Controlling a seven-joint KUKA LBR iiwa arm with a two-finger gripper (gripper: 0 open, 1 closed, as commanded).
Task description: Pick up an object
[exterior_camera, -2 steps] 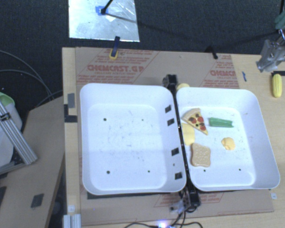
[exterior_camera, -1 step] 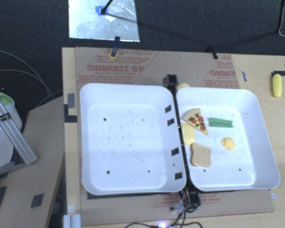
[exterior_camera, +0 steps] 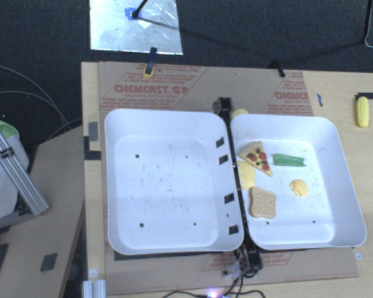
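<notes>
The right bin (exterior_camera: 336,166) holds several toy foods. A pizza slice (exterior_camera: 257,157) lies near its left wall, with a pale yellow piece (exterior_camera: 246,176) just below it. A green piece (exterior_camera: 289,160) lies to the right of the pizza. A small yellow lump (exterior_camera: 299,187) sits lower right of that. A slice of bread (exterior_camera: 263,203) lies toward the front of the bin. The left bin (exterior_camera: 165,185) shows a bare, speckled floor.
A yellow corn cob (exterior_camera: 362,111) lies on the bench at the far right, outside the bins. A small yellow object (exterior_camera: 239,113) sits at the back rim between the bins. A silver sheet (exterior_camera: 135,17) lies on the floor behind the bench.
</notes>
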